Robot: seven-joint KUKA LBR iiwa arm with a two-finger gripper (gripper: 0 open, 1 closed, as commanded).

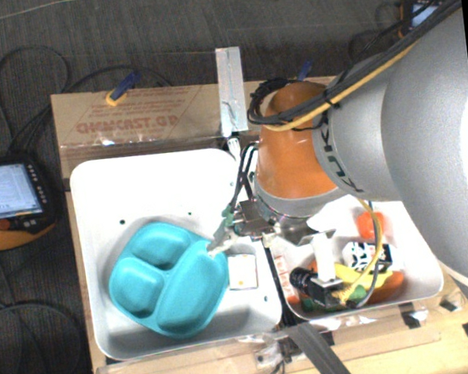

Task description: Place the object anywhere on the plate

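The turquoise plate point(167, 276), split into three compartments, lies in the left white bin point(99, 190), towards its front. My gripper point(228, 232) hangs low over the bin's right side, right at the plate's upper right rim. Nothing shows in its grasp. Just below it, a small flat white square with a tan patch point(242, 271) rests on the bin floor, against the plate's right edge. The grey arm with its orange band point(293, 153) hides much of the right bin.
The right bin point(426, 272) holds a pile of several objects: an orange piece point(364, 227), a yellow one point(348, 270), black and white parts. A cardboard sheet point(137, 118) lies behind the left bin. A teach pendant point(5, 197) sits far left.
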